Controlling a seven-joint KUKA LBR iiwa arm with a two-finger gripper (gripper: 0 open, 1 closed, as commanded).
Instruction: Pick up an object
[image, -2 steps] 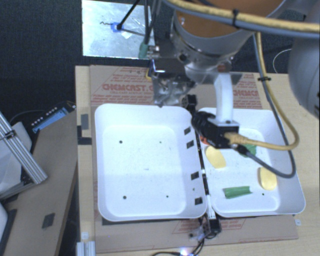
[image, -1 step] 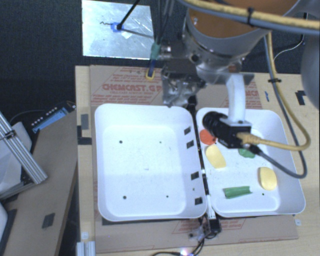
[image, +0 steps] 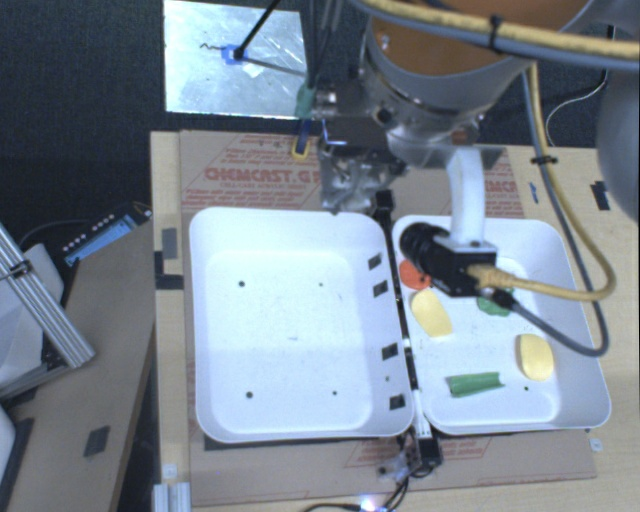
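Here, two white bins sit side by side on a brown cardboard sheet that covers the tabletop. The left bin shows only its bare floor with a few dark specks. The right bin holds the loose objects: a pale yellow piece near the middle divider, a second yellow piece toward the right wall, a green stick lying flat near the front between the two, a small green bit just beside the black camera housing, and an orange piece partly covered by that housing.

The arm reaches over the back edge of the bins. Its gripper hangs above the rear rim where the two bins meet, well apart from every object. The fingers are too dark and cluttered to read, so I cannot tell whether they are spread or closed. A yellow cable loops across the right bin.
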